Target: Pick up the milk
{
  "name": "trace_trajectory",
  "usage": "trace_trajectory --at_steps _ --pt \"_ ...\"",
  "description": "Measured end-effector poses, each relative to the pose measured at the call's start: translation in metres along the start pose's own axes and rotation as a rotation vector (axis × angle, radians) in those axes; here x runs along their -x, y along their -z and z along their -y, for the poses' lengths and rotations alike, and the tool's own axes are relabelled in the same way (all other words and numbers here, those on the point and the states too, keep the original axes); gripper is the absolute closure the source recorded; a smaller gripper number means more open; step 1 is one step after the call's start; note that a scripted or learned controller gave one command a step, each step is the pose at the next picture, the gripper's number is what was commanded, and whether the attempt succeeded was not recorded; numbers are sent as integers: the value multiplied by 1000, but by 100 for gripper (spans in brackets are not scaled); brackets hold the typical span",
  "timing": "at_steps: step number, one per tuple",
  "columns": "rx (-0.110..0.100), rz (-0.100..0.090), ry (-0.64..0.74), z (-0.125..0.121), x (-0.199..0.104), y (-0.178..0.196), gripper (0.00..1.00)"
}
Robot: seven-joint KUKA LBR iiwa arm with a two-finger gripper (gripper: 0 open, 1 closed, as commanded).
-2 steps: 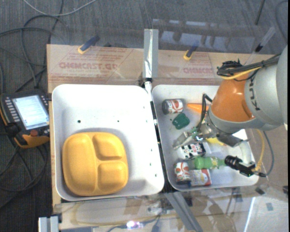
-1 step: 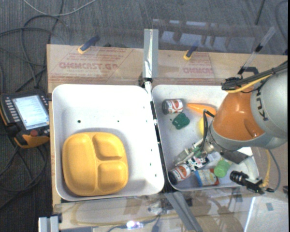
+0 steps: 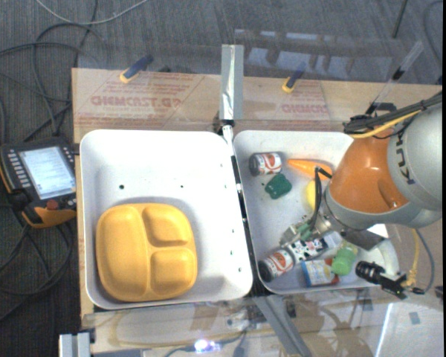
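Cow-patterned card — we take the milk (image 3: 312, 248) for a small light carton, crushable, lying in the right bin (image 3: 262, 222) between a can (image 3: 278, 262) and green toy. Gripper (image 3: 306, 230) hovers just above; finger state we cannot tell. Grasp across its flat sides.

- Under my bench lies grey carpet (image 3: 134, 43), with dark cables (image 3: 30, 58) trailing across it.
- A cardboard sheet (image 3: 171, 99) covers the benchtop.
- My teach pendant (image 3: 37, 177) glows at the left.

Black letters "KU" stand on the grey arm (image 3: 424, 158) at the right. Red mirrored print on the cardboard sheet (image 3: 145, 99) behind the bins cannot be made out.
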State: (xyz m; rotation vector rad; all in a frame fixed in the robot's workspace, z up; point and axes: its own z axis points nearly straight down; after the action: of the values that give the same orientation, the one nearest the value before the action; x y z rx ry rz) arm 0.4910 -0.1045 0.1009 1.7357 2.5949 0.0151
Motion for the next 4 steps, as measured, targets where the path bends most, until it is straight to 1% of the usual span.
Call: trace_trajectory --at_steps 1,2,3,4 --pt "-20 -14 117 14 17 75 100" --pt "-20 -14 117 14 17 74 0" --pt "-14 -10 118 10 10 -5 0" --pt "-11 -9 118 9 10 4 100"
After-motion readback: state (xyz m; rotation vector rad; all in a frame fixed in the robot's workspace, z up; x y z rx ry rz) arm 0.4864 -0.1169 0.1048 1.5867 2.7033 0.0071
